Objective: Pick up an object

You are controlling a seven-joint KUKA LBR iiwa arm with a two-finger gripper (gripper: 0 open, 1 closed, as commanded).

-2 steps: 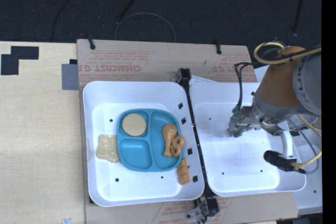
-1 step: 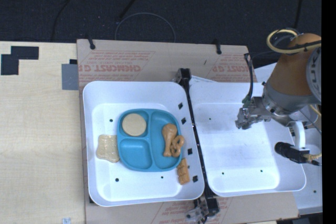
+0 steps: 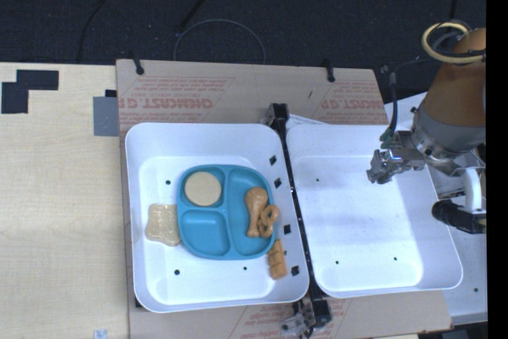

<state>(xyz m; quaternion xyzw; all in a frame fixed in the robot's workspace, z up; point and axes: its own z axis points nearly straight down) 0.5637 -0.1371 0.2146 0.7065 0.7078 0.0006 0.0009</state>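
Blue tray point(image 3: 213, 238) fills left bin point(image 3: 151, 140) | end effector point(image 3: 382, 171) over right bin point(image 3: 373, 282)

The right bin point(image 3: 357, 266) offers an open white floor across the centre and lower right of the frame, with the gripper point(image 3: 381, 169) hanging over its upper right part. The left bin point(image 3: 151, 282) is crowded: a blue divided plate point(image 3: 213, 238) (food pieces on and beside it) fills its middle, leaving narrow strips along the walls
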